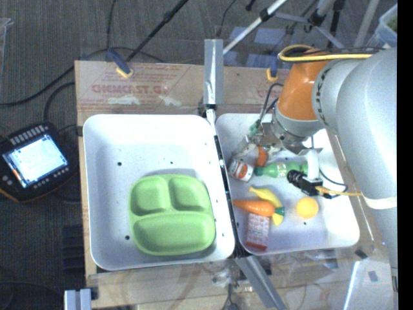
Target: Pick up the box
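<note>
One box (257, 230), one carrot (253, 206), one banana (268, 197), two bins (103, 173).

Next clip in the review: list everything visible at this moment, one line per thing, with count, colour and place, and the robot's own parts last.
left bin: 1, white, left half of bench
divided plate: 1, green, upside down in left bin
right bin: 1, white, right half of bench
box: 1, red and white, front of right bin
carrot: 1, orange, just behind the box
banana: 1, yellow, middle of right bin
lemon: 1, yellow, right of the banana
bottle: 1, green, lying behind the banana
can: 1, red and white, by the bin's left wall
cardboard sheet: 1, brown, behind the bins
pendant: 1, black with lit screen, floor at left
arm: 1, grey with orange band, from the right
hand: 1, dark, over the back of right bin
</note>
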`<action>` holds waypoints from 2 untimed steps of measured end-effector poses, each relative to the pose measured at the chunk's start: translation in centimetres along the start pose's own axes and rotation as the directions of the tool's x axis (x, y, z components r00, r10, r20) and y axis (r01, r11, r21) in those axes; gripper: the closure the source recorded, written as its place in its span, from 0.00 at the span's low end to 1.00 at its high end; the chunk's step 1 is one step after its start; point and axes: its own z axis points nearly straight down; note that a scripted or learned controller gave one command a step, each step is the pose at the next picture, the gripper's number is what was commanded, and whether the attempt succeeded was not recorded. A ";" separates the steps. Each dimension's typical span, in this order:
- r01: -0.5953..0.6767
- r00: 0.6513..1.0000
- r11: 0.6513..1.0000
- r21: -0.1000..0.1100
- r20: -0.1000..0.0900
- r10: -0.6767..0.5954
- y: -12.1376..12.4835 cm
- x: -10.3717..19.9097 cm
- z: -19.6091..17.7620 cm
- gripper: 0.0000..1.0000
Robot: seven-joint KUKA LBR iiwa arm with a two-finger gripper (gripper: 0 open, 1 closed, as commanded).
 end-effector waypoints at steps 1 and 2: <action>-0.001 1.000 1.000 -0.008 -0.001 0.001 0.2 0.0 -1.3 1.00; -0.231 0.973 0.973 0.011 -0.001 0.231 1.7 8.5 -9.4 1.00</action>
